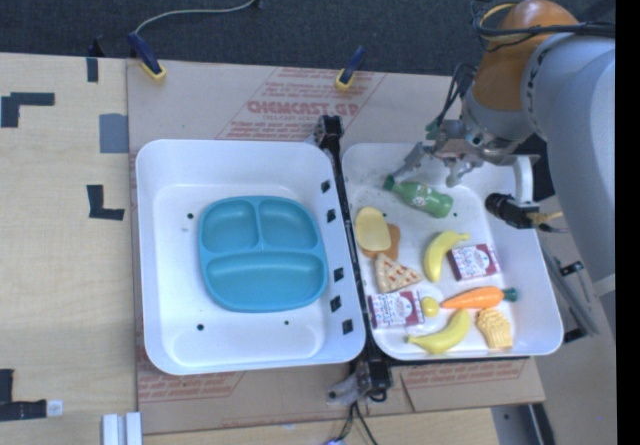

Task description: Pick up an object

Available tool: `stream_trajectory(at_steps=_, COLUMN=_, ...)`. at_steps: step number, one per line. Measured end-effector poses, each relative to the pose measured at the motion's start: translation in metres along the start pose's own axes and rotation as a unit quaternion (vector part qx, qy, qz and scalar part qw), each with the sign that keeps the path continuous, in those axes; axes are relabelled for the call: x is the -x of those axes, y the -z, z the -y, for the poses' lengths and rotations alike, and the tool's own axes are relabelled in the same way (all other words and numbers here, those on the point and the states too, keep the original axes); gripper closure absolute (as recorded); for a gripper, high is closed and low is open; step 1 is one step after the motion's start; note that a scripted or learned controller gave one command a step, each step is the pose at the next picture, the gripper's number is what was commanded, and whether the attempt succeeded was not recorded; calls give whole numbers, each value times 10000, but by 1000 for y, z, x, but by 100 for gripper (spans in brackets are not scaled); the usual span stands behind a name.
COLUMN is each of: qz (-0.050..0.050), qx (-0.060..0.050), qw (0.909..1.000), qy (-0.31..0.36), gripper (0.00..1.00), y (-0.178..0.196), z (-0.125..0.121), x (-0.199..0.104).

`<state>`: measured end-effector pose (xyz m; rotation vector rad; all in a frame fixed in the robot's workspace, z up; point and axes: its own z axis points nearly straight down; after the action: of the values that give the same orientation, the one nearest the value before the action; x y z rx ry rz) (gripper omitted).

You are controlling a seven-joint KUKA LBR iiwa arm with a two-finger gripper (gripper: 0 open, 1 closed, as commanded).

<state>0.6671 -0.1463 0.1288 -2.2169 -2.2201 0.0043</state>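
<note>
The right bin [545, 278] holds several toy foods. A green bottle [422, 197] lies on its side near the bin's far end. My gripper [434, 169] hovers just beyond and above that bottle, open, with its fingers spread to either side and nothing between them. Nearer the front lie a yellow banana [443, 253], a red-and-white carton [472, 261], an orange carrot [475, 298], a waffle wedge [397, 275], a yellow oval piece [372, 228], a second carton [393, 310], a second banana [445, 333] and a corn piece [495, 330].
The left bin [165, 233] carries a blue divided plate [264, 253]. A black divider [337, 223] runs between the bins. The grey arm with its orange band [520, 43] comes in from the upper right. Yellow clamps [148, 61] pin the cardboard at the back.
</note>
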Motion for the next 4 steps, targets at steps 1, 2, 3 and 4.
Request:
stream_trajectory(at_steps=1, qz=2, qx=9, qw=10000, qy=-3, gripper=0, y=-37, z=61, x=-35)
stream_trajectory(at_steps=2, qz=8, qx=35, qw=10000, qy=2, gripper=0, y=-43, z=36, x=-53)
stream_trajectory(at_steps=3, qz=8, qx=23, qw=10000, qy=-1, gripper=0, y=-42, z=-1, x=-53)
stream_trajectory(at_steps=4, qz=13, qx=30, qw=10000, qy=0, gripper=0, y=-44, z=2, x=-53)
